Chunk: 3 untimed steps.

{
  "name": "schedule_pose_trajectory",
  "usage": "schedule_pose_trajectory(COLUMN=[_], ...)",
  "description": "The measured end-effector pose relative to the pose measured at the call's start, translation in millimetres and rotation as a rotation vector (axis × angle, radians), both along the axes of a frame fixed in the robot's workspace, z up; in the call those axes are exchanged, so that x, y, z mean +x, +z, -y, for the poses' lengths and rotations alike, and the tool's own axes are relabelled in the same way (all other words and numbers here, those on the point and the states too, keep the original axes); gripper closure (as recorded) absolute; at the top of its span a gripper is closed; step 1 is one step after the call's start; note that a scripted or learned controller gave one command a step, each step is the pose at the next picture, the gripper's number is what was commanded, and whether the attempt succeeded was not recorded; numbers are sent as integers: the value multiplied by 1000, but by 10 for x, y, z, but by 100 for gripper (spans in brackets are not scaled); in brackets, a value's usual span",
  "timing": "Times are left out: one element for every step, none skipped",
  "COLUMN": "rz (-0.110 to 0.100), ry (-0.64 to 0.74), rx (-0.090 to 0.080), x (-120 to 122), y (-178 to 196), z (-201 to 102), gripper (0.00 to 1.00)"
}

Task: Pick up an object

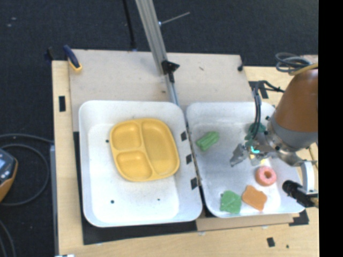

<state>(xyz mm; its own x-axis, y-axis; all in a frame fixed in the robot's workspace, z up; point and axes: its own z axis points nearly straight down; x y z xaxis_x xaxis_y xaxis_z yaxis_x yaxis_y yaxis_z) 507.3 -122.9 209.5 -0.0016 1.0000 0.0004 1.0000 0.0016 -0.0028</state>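
The end effector (242,155) is seen spread apart and unladen over the right bin (225,116). The pink ring (266,175), just beside it, is best straddled squarely before closing.

Four small objects lie loose on the floor of the right bin (225,116), each described relative to it. A green elongated piece (207,140) rests tilted near the bin's left wall toward the far side, and a pink ring with a pale centre (265,175) lies flat toward the bin's right side. A green chunky block (231,202) sits near the bin's near rim, with an orange block (254,197) just beside it to the right.
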Motion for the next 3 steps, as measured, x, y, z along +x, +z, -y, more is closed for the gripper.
schedule_pose_trajectory(rz=[3,0,1], ry=[0,-1,-2], rx=[-1,-1,0], x=[10,94,67], y=[13,-457,-1080], z=[1,9,-7], gripper=[0,0,0])
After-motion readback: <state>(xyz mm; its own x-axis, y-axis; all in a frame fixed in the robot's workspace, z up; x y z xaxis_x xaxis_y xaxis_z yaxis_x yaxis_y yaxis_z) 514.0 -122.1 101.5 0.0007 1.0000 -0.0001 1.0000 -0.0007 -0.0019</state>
